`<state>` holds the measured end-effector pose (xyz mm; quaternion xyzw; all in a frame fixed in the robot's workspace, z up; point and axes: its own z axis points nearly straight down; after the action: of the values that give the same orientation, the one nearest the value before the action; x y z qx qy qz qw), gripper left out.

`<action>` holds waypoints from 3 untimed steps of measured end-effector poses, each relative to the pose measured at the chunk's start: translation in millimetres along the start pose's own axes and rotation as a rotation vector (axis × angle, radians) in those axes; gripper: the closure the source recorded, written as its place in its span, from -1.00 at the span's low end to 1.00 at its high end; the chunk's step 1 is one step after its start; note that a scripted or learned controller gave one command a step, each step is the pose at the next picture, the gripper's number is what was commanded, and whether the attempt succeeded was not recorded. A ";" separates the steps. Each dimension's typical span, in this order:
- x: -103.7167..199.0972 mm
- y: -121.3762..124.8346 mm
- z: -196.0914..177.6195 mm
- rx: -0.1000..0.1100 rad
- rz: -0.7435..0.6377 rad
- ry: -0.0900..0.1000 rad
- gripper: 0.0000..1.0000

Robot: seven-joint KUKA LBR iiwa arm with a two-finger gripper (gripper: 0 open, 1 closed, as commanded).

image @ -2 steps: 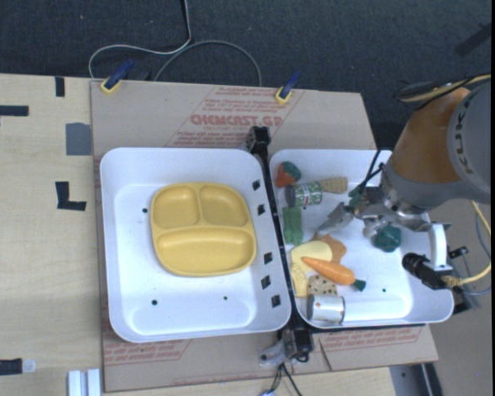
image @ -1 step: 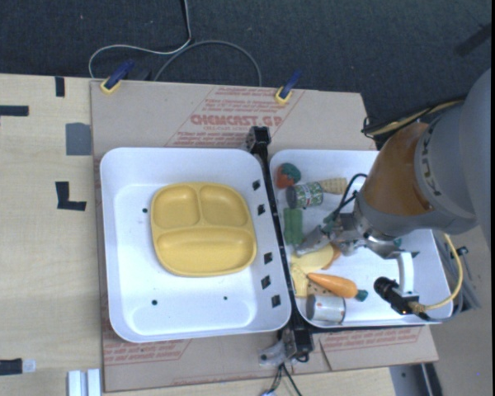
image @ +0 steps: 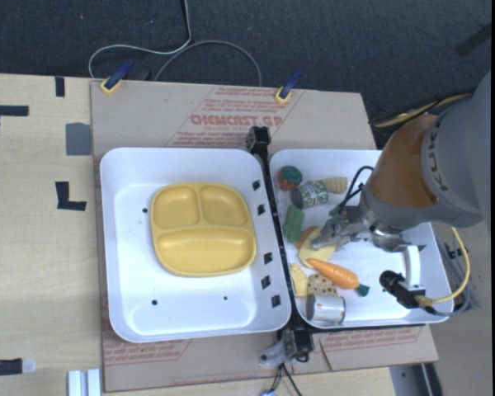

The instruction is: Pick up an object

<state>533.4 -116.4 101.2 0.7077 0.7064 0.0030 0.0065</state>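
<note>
Down in the right-hand shallow white bin (image: 412, 313), the grey arm with its orange band (image: 404, 176) reaches in from the right, and its two-finger gripper (image: 334, 236) sits low among the clutter, just above an orange plastic carrot (image: 334, 273). Whether the claw is spread or closed, or has anything between its tips, I cannot tell (the wrist and metal hardware hide that part). Near the gripper lie a pale yellow banana-like piece (image: 308, 239), a dark green flat block (image: 294, 221), a small green-labelled can (image: 312, 193), and a round red-and-teal toy (image: 290, 174). At the bin's front edge rests a shiny silver metal cup (image: 326, 308), beside a tan piece with dark dots (image: 318, 285). The left white bin (image: 124, 304) holds a yellow three-compartment plate (image: 203, 228).
</note>
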 end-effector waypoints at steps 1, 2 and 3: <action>69.8 53.6 -88.5 0.003 -0.012 0.007 1.00; 64.6 49.3 -82.3 0.015 -0.004 0.005 -1.00; 24.0 105.5 1.9 0.012 -0.003 0.004 -1.00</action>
<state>638.9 -92.6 100.6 0.7068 0.7074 0.0002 0.0010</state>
